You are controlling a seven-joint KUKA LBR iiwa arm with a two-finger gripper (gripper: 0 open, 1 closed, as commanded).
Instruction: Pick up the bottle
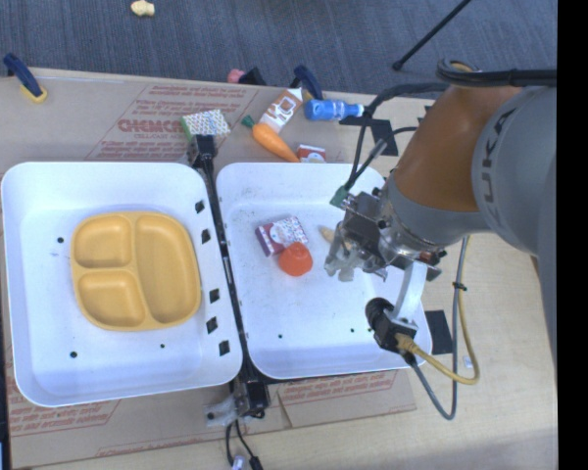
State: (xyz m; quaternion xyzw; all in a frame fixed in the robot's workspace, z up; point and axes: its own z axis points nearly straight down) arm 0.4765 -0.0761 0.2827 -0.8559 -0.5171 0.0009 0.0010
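One orange-capped bottle (292, 247) lies in the right bin (274, 351), just left of the fingers (345, 260); their spread is unclear.

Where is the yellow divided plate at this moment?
The yellow divided plate lies flat in the left bin, near its middle, well apart from the red packet and orange object in the right bin.

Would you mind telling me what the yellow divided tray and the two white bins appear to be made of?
The yellow divided tray looks like moulded plastic, matte, with rounded compartment walls. The two white bins seem thin formed plastic, smooth with soft rolled rims, though the material is not certain.
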